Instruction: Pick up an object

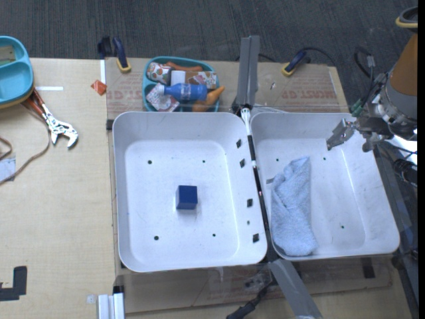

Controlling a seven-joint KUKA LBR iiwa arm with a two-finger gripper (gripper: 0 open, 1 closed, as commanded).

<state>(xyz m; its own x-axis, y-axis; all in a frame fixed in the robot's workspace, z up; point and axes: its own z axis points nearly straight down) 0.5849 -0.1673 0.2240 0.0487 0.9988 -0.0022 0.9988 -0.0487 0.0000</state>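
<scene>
A: Targets? Blue cube [187, 197] sits mid left bin [126, 145]; pale blue cloth [293, 206] lies along the right bin [382, 205] by its left wall.

B: Cube looks stiff, light, prob easiest: pinch 2 flat opposite sides. Cloth's soft, bunch a fold.

A: Gripper [345, 135]?

B: Above right bin's far corner, holding nothing. Fingers open/shut: can't tell.

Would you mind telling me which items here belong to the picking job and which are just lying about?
For the job:
blue cube in the left bin
light cloth in the right bin
gripper

Lying about:
wrench
small tub of clutter
teal tray
</scene>
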